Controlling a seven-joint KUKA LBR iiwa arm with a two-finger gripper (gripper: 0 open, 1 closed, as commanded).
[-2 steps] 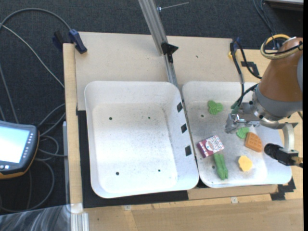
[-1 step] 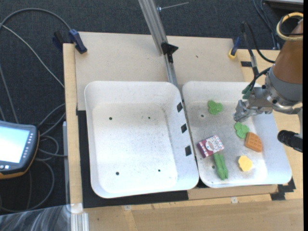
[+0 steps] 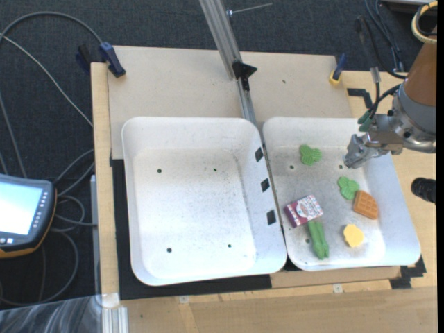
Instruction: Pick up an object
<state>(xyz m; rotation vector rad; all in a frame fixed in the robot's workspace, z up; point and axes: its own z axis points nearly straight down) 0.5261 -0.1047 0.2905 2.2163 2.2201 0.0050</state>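
The gripper [image 3: 355, 152] hangs over the far part of the right bin [image 3: 409, 236], and from where I stand I cannot tell how it is set; nothing looks to be carried under it. Just nearer than it lies a small green piece [image 3: 347, 186], and touching that on the near side is a waffle toy [image 3: 365, 205], orange-brown with a grid of little squares pressed into its face. That waffle strikes me as the likeliest thing to go for: it looks light and stiff, probably hollow plastic, so it should not crush, though its smooth edges could slip out sideways. I would take it across its two straight sides, where it is narrowest, and keep clear of the green piece leaning on its far-left corner. Nearer still sits a yellow piece [image 3: 354, 236], rounded and smooth-looking, harder to pinch squarely. To the left lie a purple and white carton [image 3: 303, 210] and, touching it on the near side, a long green vegetable [image 3: 318, 238]; another green lump [image 3: 310, 155] rests farther off. The left bin [image 3: 139, 186] sits alongside.
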